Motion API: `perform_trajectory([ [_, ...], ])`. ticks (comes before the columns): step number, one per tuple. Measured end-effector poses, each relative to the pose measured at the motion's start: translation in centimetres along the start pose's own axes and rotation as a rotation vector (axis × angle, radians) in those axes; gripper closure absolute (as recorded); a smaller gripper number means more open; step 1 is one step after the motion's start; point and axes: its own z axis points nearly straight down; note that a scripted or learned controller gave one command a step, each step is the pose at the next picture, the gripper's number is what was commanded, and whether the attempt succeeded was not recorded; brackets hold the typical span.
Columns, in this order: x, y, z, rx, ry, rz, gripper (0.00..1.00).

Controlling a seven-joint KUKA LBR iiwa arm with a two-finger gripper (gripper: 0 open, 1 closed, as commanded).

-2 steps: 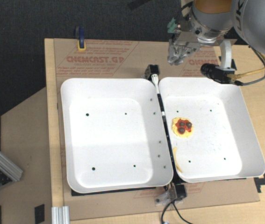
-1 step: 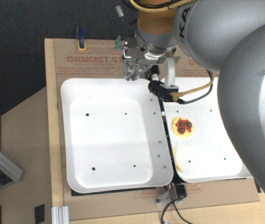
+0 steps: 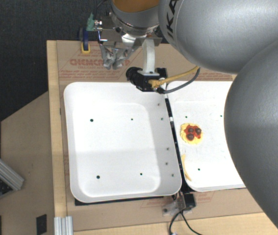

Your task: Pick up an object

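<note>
The hand point(image 3: 113, 60) hung beyond the bins' far edge; its state could not be told. The toy point(image 3: 191, 133) lay in the right bin point(image 3: 212, 180), well apart, nearer the camera and rightward.

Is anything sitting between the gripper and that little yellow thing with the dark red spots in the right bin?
Nothing visible lies between them. The gripper hangs beyond the bins' far edge; the yellow object lies in the open in the right bin, just past the divider.
</note>
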Motion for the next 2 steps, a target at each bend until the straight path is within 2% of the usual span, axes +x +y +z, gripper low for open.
perform_trajectory([
  [1,-0.3,-1.1,-4.0,0.003,-0.005,0.009,1.0],
  [2,-0.5,-0.5,5.2,0.019,-0.01,0.012,1.0],
])
